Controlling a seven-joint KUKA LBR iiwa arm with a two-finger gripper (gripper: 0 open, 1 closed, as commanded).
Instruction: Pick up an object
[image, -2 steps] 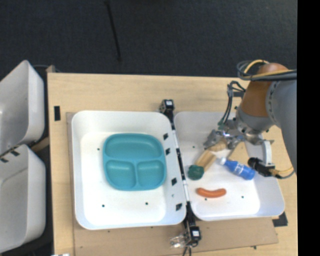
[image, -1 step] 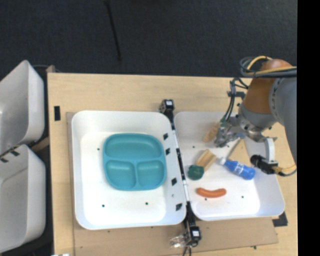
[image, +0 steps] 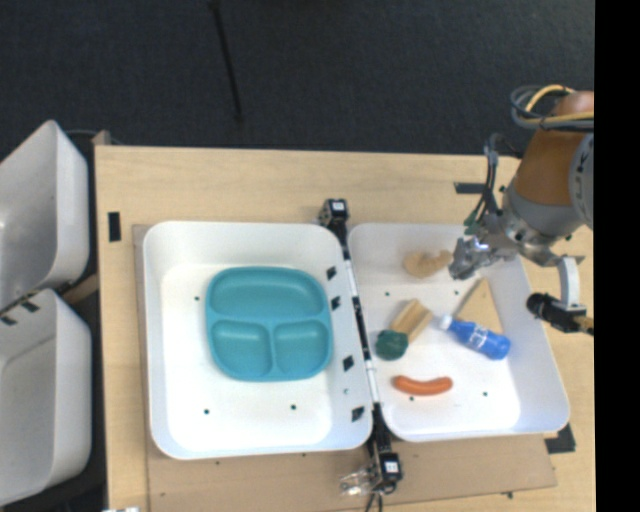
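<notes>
My gripper (image: 464, 266) hangs over the back of the right bin (image: 535, 395), just right of a tan bread-like piece (image: 425, 263). Nothing shows between its tips. Below it lie a blue bottle with a white cap (image: 477, 338), a thin tan stick (image: 470, 297), a tan block (image: 410, 317) touching a dark green round piece (image: 390, 345), and an orange-red sausage (image: 422, 384).
The left bin (image: 170, 420) holds a teal divided plate (image: 268, 322). A black-clipped divider (image: 352, 320) runs between the bins. The arm's orange band (image: 545, 170) sits at the right edge. White casings stand at the far left.
</notes>
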